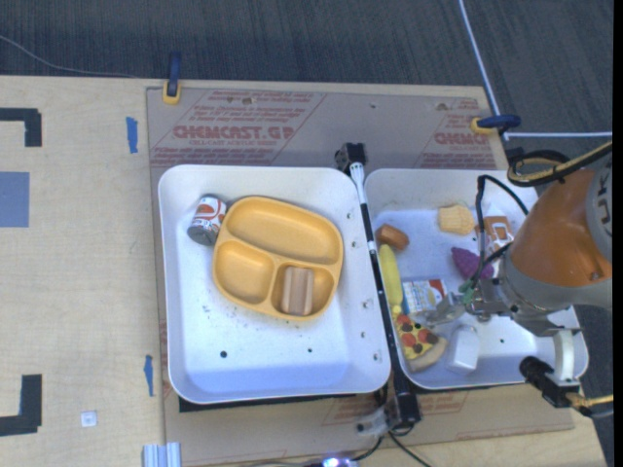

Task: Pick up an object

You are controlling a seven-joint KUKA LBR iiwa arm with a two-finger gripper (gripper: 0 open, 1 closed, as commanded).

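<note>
The right bin (pixel 506 370) holds several small items. Among them are a long yellow piece (pixel 389 272), a brown bun-like piece (pixel 392 235), a pale yellow chunk (pixel 455 220) and a purple piece (pixel 465 259). There is also a printed packet (pixel 421 293), a pizza slice toy (pixel 421 344) and a white block (pixel 464 349). My gripper (pixel 450 309) hangs low over the middle of this bin, just right of the packet and above the white block. The orange band of the arm (pixel 555 241) covers the bin's right side.
The left bin (pixel 263 358) carries a yellow divided plate (pixel 277 232) with a tan block (pixel 297 290) in its lower right compartment. A small can (pixel 205 219) lies by the plate's upper left. A black divider (pixel 370 261) runs between the bins.
</note>
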